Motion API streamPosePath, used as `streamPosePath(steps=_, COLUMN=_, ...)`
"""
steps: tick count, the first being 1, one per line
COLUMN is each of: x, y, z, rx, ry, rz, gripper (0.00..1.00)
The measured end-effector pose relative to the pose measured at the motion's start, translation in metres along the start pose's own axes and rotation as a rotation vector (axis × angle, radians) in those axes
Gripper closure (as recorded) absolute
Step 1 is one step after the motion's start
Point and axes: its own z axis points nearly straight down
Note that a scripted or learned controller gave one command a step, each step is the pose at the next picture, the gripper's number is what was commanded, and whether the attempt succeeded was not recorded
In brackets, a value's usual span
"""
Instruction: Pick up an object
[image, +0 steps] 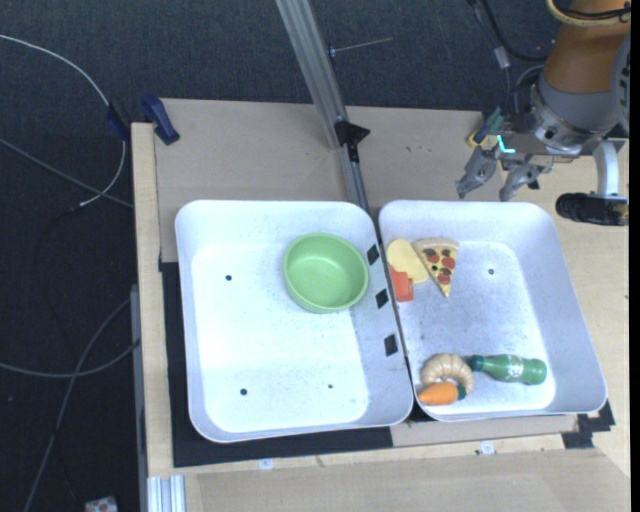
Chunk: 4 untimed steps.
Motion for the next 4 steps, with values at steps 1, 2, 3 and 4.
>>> streamPosePath(steps=1, x=0.0, y=0.001, z=-0.004, rx=-0.008, ry=-0.001, rz=0.0, gripper=0.0)
streamPosePath(steps=2, x=-0.002, y=0.004, z=0.059, rx=0.001, ry=-0.002, rz=0.0, gripper=0.0)
streamPosePath(steps=3, x=-0.011, y=0.002, z=0.108, rx=-0.002, ry=-0.001, rz=0.002, gripper=0.0)
streamPosePath(steps=4, x=-0.01, y=0.001, z=0.162, rx=0.002, ry=0.0, rz=0.001, gripper=0.0)
